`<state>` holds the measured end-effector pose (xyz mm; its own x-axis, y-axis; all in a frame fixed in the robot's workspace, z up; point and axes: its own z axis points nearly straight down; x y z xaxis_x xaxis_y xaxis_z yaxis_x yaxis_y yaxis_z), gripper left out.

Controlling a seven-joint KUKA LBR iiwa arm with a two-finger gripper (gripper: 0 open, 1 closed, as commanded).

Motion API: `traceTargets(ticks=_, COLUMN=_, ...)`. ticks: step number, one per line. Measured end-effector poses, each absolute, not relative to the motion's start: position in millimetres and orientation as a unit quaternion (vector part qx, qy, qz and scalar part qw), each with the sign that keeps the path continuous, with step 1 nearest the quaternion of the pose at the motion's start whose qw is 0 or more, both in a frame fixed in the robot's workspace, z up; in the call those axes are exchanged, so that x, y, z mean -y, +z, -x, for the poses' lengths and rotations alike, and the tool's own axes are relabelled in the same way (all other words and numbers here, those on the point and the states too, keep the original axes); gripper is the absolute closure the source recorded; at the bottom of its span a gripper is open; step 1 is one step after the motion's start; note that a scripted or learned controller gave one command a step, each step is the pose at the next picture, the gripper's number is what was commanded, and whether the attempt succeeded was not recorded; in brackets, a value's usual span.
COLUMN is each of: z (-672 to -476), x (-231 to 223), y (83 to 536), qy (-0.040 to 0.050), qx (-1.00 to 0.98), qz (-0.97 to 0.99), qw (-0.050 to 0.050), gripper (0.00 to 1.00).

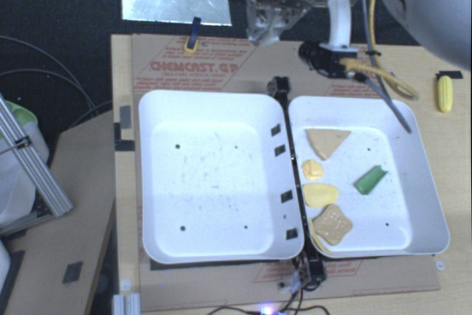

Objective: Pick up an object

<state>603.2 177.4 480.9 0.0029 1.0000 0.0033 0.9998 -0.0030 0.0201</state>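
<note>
Arm: grey body enters from the upper right, wrist over the far edge of the worktop, above and behind both bins
Hand: hangs at the far side, roughly in line with the seam between the bins, well apart from every object; blurred metal parts, cannot tell whether released or clenched; nothing seen in it
Left bin: white, shallow, a few dark specks on its floor
Right bin: white, shallow, holds all five objects, most of them toward its left wall
Tan triangle: flat wedge, farthest of the group, point aimed to the near side
Small yellow piece: just near of the triangle, close to the left wall
Yellow oval: just near of the small yellow piece, lying flat
Tan cracker: square with dotted face, nearest object, just beside the oval, by the left wall
Green piece: elongated, lies at a slant, apart to the right of the yellow pieces
Off the bins: yellow corn-like item on the worktop, far right
</note>
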Motion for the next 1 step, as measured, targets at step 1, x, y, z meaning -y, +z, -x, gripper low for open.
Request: traceTargets(ticks=1, z=-549.5, x=-238.3, y=467.0, qy=0.001, qx=-0.711, qz=-0.704, qw=-0.001, gripper=1.0)
